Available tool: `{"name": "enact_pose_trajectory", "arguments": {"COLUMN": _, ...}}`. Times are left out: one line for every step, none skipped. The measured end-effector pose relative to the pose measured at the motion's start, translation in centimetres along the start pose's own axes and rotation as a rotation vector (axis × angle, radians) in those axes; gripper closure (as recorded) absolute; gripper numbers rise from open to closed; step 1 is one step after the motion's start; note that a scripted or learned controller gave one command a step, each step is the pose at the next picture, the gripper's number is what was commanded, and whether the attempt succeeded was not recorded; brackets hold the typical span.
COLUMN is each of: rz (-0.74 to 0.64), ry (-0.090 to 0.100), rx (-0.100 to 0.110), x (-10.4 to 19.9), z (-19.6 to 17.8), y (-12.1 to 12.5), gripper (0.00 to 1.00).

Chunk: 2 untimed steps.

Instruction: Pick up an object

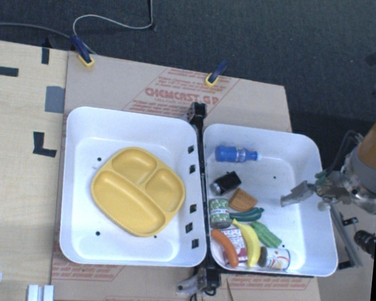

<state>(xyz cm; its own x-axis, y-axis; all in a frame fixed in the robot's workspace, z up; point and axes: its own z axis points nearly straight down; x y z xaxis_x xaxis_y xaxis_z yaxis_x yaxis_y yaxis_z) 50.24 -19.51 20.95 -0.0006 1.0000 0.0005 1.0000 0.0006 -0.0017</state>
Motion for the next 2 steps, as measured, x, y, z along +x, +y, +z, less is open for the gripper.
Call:
{"name": "enact_pose_trajectory", "arguments": {"rz": -0.002, "ry": -0.002, "rx": -0.009, "x": 1.34, "z": 12.27, "y": 6.20, "gripper": 0.00}}
{"name": "enact_pose_trajectory", "arguments": {"rz": -0.001, "ry": -0.003, "rx": -0.007, "x": 1.26, "z": 11.34, "y": 6.14, "gripper": 1.00}}
